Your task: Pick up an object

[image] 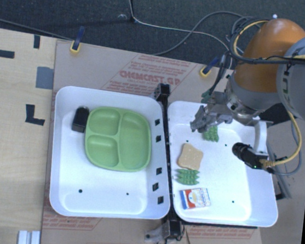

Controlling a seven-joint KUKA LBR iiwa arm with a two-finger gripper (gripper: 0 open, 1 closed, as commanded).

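White plastic fills my screen: two shallow bins sit side by side on a sheet of printed cardboard, and my arm (271,56), grey with its orange band, reaches in from the right over the far end of the right bin (244,180). The gripper (203,124) hangs low over that bin's far left corner, beside a small green leafy toy (212,134) that lies on the bin floor just to the right of the fingertips. From this angle I cannot tell whether the gripper is spread or closed, and I see nothing clamped in it.

Other candidates for pickup lie in a loose line down the left side of the same bin: a tan slice of toy bread (190,157) near the middle, a second green leafy piece (187,176) just in front of it, and a small red, white and blue carton (195,198) lying flat nearest the front edge. All of them rest apart from the gripper.

Over in the left bin (62,185), a light green divided plate (119,139) with three compartments lies flat in the centre, and a small black block (80,119) sits against its left rim. A black camera unit (246,153) with cabling hangs off the arm above the right bin's right side.
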